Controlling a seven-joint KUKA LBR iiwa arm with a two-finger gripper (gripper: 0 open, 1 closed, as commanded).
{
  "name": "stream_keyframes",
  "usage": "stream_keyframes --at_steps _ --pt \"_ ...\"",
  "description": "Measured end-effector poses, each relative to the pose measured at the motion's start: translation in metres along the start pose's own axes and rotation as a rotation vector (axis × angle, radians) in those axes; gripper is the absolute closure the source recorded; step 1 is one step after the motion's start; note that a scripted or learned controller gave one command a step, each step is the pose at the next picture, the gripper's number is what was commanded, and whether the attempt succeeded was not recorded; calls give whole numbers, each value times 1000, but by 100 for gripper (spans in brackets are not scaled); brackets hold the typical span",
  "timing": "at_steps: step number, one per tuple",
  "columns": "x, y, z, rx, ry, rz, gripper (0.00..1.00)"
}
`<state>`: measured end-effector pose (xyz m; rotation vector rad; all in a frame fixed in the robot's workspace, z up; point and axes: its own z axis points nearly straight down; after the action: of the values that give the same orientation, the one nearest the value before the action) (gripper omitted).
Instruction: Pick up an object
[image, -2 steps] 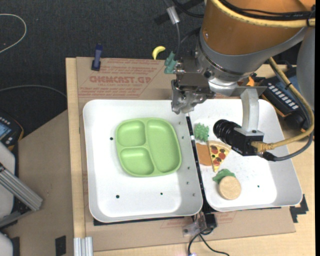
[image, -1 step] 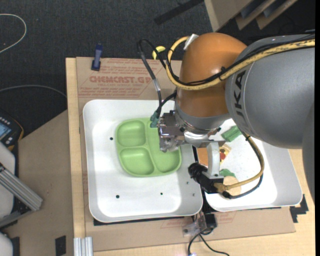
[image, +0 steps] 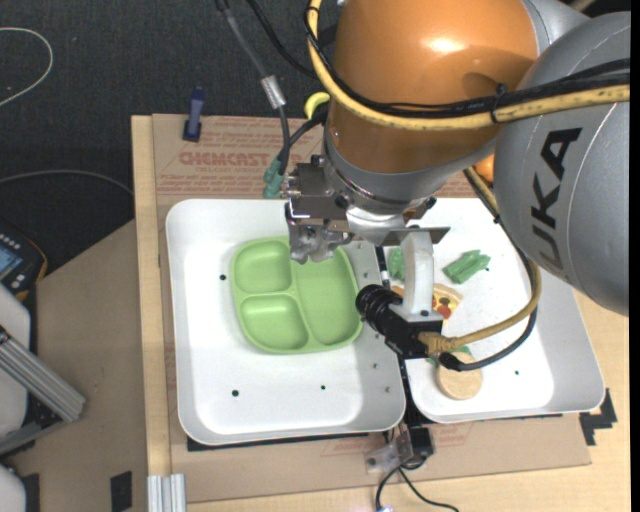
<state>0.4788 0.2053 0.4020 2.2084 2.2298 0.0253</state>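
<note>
The pale green plastic divided plate (image: 295, 297), a rounded-square tray with three moulded compartments, looks light, stiff and smooth, so it would likely slide rather than bend if pushed, and its glossy surface may slip in a poor pinch. The best hold is probably its thin raised rim, or one of the ridges between compartments, since the flat floors offer nothing to close on. It lies flat in the left shallow white bin (image: 200, 330), toward that bin's right side and close to the wall shared with the right white bin (image: 560, 370). The metal two-finger gripper (image: 318, 245) hangs over the plate's upper edge, about where the top compartment meets the long right one; whether its tips touch the plate, and whether they are apart or closed, I cannot tell, as the wrist hides them. In the right bin lie a small green block-like piece (image: 466, 266), a round tan wooden disc (image: 460, 383) and a small orange-and-white item (image: 441, 301), partly behind cabling.
</note>
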Motion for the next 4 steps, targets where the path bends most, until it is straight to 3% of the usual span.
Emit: stream_keyframes --at_steps 2,3,4 --pt "-3 1 -13 10 -8 6 100" --pt "-65 1 25 20 -12 16 100" --pt "-24 10 27 12 -8 6 100"
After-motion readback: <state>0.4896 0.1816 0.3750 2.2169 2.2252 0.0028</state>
